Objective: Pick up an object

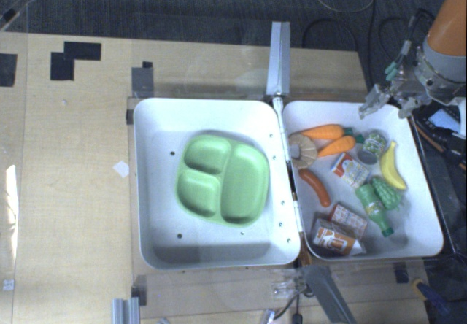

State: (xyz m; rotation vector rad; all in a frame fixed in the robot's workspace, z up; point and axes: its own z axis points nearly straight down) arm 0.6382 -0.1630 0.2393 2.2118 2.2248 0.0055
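Hovering above the far right corner of the right bin, the gripper is seen spread open with nothing grasped. No object is picked yet; the banana lies inside that bin, near its right wall.

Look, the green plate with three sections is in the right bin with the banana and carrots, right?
Not quite. The camera view shows the green plate alone in the left bin. The banana and carrots are in the right bin, as you said.
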